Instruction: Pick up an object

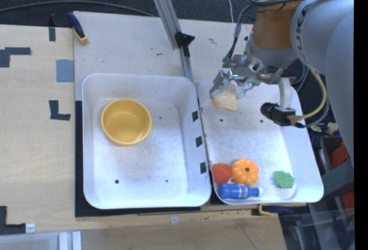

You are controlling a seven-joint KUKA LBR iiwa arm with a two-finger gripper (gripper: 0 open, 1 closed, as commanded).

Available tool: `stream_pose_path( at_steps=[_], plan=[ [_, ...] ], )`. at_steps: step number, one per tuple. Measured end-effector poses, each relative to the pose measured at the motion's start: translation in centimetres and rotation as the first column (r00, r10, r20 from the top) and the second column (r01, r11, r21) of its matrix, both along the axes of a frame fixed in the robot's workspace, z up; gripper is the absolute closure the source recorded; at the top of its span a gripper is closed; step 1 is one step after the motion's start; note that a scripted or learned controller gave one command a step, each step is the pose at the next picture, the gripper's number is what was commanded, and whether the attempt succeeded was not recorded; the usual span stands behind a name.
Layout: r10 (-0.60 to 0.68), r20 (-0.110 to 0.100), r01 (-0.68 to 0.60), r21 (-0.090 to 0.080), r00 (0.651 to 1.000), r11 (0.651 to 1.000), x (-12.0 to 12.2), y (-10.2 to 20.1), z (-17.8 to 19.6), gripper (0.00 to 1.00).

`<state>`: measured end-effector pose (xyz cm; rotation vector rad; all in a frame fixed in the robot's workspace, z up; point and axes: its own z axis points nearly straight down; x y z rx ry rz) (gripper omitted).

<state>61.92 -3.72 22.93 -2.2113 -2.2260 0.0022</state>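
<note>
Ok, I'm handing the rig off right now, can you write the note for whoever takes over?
Gripper: over the far end of the right bin, shut on a tan object, which looks lifted off the floor.
Near end of the right bin: red object, orange pumpkin, blue bottle, green object.
Left bin: yellow bowl.
Done: grasp seems made.
Left: confirm the hold as it rises.
</note>
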Motion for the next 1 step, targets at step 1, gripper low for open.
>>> stream_pose_path(
  at_steps=[1],
  plan=[
    [0.001,0.0,-0.001,0.0,1.0,1.0,-1.53,6.06,-0.76,1.0]
  ],
)
